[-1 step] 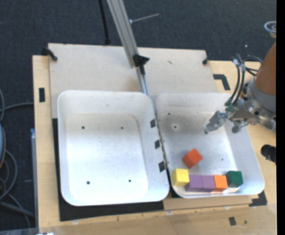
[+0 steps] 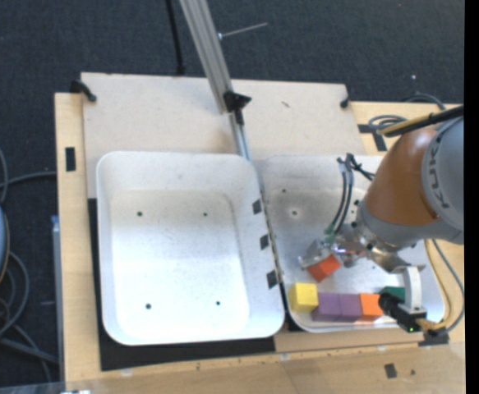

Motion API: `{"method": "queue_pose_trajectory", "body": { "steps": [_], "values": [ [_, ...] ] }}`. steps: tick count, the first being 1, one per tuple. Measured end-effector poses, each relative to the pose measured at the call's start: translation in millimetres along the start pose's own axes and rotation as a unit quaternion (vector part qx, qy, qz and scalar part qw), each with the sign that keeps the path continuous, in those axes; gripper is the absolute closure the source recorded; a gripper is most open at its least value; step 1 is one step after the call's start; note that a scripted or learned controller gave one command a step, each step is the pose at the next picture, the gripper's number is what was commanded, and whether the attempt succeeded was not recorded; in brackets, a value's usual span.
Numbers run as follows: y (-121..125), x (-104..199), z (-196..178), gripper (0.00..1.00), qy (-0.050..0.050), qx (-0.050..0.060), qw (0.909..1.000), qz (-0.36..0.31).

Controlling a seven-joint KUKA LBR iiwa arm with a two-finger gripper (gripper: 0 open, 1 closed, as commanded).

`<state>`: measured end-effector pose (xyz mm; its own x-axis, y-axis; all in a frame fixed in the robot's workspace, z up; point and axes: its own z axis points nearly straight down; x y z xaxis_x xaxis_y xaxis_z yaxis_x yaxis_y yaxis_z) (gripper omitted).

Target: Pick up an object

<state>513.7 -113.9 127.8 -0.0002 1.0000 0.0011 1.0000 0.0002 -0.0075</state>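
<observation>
My gripper (image 2: pixel 328 258) reaches down into the right bin (image 2: pixel 292 195) near its middle front. A small orange-red block (image 2: pixel 329 268) sits between its two grey fingers, which close on the block's sides. The block is tilted, and I cannot tell whether it is off the bin floor. Just in front, along the bin's front wall, lie a yellow cube (image 2: pixel 306 295), a purple block (image 2: pixel 339 304) and an orange block (image 2: pixel 370 304) in a row. A green piece (image 2: pixel 396 292) lies to their right, partly hidden under the wrist.
The left bin (image 2: pixel 181 245) stands beside the right one, sharing a raised middle wall. A slanted aluminium post (image 2: pixel 210 48) rises from the bench behind the bins. Cables hang along the arm's wrist at the right bin's far side.
</observation>
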Motion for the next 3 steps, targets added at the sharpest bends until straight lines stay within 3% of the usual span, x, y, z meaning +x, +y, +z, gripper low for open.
{"method": "queue_pose_trajectory", "body": {
  "steps": [1, 2, 3],
  "values": [
    [-9.1, -3.7, 28.7, 0.00, -0.001, -0.002, 1.0000, 0.001],
    [-27.9, 10.3, 29.8, 0.00, -0.002, -0.008, 1.0000, 0.002],
    [-26.2, 9.1, 19.0, 1.00, -0.003, -0.010, 0.9999, 0.003]
  ]
}}
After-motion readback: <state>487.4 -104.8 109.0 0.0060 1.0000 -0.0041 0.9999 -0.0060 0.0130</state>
